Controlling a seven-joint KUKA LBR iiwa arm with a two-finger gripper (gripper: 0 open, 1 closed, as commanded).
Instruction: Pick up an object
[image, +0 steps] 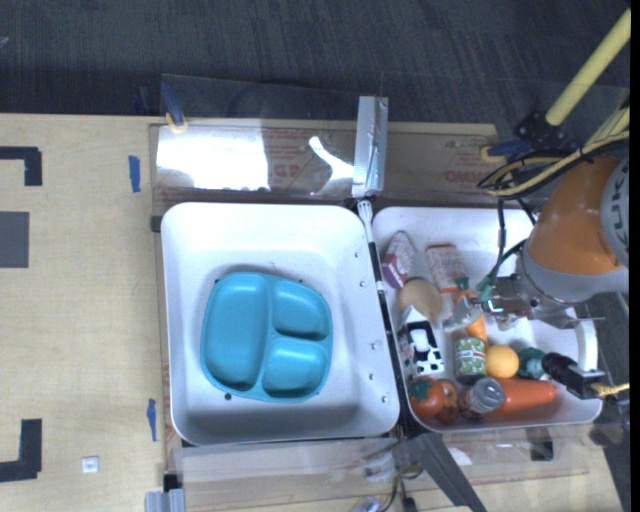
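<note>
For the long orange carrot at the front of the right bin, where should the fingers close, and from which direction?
Probably across the middle of the carrot, coming straight down. It lies flat along the front wall of the right bin, so closing across its narrow width suits it. A grey can crowds its left end, so stay right of that.

Quick headcount of what you've got on the bench

You're looking at two white bins: the left bin (180, 300) has one blue divided plate (266, 335), and the right bin (440, 222) is a jumble where you can count one carrot (525, 398), one tomato (434, 399), one lemon (503, 361), one egg-ish thing (420, 297), one small can (470, 354). The rest is too cluttered to count.
</note>
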